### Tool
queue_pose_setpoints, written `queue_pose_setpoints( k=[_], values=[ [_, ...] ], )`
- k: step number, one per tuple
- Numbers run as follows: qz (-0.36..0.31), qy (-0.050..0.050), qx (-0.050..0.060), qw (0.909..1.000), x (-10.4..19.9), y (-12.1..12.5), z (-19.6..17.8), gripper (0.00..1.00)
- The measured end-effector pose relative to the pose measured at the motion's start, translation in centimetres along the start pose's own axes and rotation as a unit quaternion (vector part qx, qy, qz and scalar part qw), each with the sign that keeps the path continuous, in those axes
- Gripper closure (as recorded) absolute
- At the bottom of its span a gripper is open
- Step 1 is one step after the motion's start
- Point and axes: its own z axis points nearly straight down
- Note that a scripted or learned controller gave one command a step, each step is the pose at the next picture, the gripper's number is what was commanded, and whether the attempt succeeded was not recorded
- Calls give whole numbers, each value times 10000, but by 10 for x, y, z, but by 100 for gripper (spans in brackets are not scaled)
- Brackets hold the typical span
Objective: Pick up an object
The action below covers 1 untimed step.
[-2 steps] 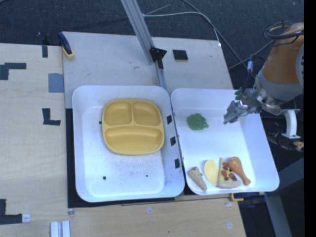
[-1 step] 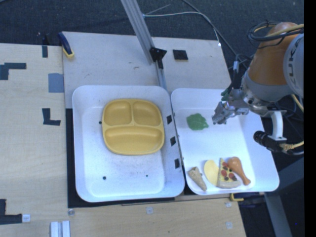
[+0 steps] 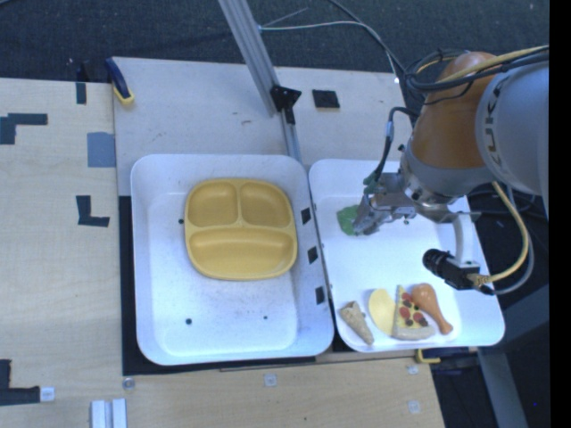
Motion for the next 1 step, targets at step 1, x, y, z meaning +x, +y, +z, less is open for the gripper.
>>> queue_pose_setpoints(
  k=[1],
  values=[
    [-4, 0, -3, 10000, 53, -4, 8, 100]
  ],
)
